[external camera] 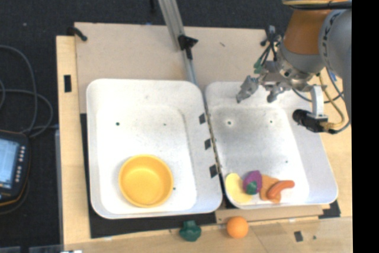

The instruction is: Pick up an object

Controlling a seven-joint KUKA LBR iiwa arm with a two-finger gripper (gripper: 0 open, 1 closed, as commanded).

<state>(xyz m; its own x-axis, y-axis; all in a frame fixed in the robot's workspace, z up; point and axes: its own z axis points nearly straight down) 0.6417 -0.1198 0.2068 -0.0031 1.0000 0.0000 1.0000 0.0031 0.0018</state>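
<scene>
My gripper [259, 92] hangs over the far edge of the right bin [308, 145], its two grey fingers spread apart with nothing between them. At the bin's near edge lies a cluster of small toys: a yellow banana-like piece [232, 184], a purple and green piece [253, 181], and an orange-red sausage shape [278, 187] on an orange wedge. A yellow bowl [145, 180] sits in the near part of the left bin [142, 109]. The gripper is well away from all of them.
An orange ball [237, 227] and a green toy [190, 231] lie on the bench in front of the bins. A slanted metal rail [169, 6] rises behind the bins. A tablet-like screen [10, 166] sits at far left.
</scene>
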